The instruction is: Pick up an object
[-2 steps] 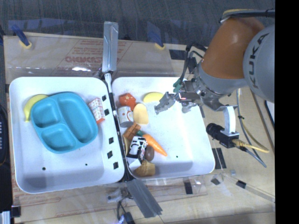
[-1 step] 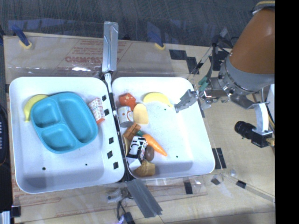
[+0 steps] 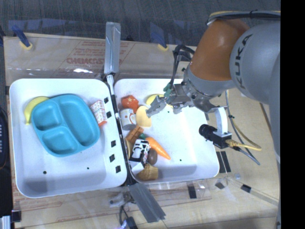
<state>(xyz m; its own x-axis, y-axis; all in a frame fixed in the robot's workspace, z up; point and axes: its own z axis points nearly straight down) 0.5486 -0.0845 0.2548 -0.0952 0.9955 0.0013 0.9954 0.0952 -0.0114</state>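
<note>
My gripper (image 3: 157, 107) hangs low over the upper middle of the right bin (image 3: 200, 151). Its tip sits just right of a pale yellow pear-shaped piece (image 3: 143, 117) and partly covers a yellow-green item (image 3: 152, 98). A red tomato-like piece (image 3: 129, 101) and a small grey can (image 3: 126, 119) lie along the bin's left wall. Lower down are an orange carrot (image 3: 160, 149), a black-and-white item (image 3: 139, 151), a brown stick-like piece (image 3: 134, 133) and a tan piece (image 3: 148, 172). I see nothing lifted.
The left bin (image 3: 57, 175) holds a blue divided tray (image 3: 66, 123), a yellow banana (image 3: 32, 107) under its left edge and a small red-and-white can (image 3: 98, 112). The arm's grey and orange body (image 3: 224, 51) overhangs the right bin's upper right.
</note>
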